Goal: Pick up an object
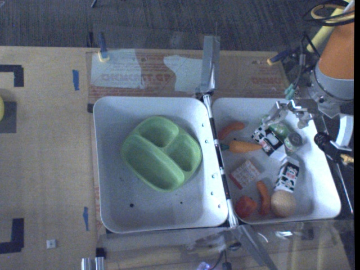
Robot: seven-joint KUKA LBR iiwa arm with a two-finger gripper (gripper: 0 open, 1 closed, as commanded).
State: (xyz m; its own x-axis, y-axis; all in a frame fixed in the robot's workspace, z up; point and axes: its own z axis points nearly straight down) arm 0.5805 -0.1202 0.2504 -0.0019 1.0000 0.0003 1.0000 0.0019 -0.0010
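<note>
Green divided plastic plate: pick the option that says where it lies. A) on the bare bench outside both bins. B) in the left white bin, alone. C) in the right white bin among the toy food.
B: the green divided plastic plate lies by itself in the left white bin.

Green divided plate (161,152) in left bin (107,167); tool (286,110) above cluttered right bin (329,198).

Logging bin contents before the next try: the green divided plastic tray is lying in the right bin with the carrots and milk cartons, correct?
Not quite. The camera view shows the green divided plastic tray lying in the left white bin, alone. The orange carrots and black-and-white milk cartons are in the right white bin, as you said.
</note>
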